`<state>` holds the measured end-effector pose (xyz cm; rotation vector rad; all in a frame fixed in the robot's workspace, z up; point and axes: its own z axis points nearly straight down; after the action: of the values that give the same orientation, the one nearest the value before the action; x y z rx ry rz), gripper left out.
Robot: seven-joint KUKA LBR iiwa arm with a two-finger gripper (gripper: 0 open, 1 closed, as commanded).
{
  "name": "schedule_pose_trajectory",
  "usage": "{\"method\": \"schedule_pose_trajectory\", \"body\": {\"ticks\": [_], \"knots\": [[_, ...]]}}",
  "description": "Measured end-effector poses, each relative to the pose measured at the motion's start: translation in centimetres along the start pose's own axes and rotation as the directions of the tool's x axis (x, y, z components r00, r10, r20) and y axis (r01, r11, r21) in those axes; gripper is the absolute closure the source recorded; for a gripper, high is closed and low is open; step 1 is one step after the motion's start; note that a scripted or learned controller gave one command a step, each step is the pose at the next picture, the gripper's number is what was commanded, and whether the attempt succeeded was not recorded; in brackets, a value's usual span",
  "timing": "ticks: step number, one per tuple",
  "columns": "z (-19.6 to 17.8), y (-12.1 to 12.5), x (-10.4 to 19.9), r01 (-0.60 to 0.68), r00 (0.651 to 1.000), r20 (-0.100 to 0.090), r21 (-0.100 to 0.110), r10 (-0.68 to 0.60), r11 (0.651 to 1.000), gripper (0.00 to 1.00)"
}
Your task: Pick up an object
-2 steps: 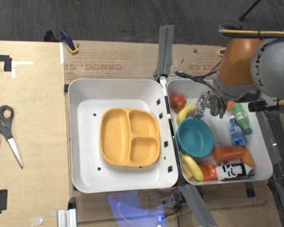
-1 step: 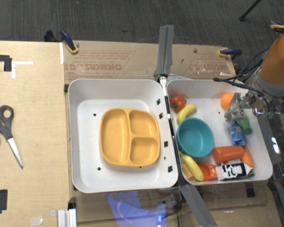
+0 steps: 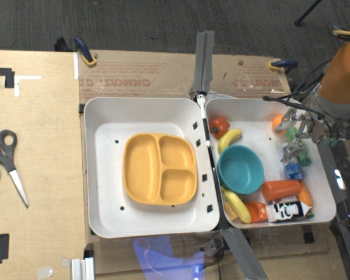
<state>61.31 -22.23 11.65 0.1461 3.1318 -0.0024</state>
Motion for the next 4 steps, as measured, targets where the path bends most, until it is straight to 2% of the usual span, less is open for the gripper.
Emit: {"method": "schedule_pose_trajectory", "body": {"ticks": [1,2,3,4], "knots": [[2.3,2.9,5.2,-0.089,0.996,0.0,-0.001,0.089,0.996,0.0],[1.2,3.0,5.0,-0.086,0.996,0.005,0.0,0.086,0.996,1.0],[1.2,3.0,5.0,-0.086,0.996,0.005,0.0,0.086,0.996,0.0],[0.2,3.0,4.9,-0.084,0.996,0.01,0.0,0.084,0.997,1.0]]}}
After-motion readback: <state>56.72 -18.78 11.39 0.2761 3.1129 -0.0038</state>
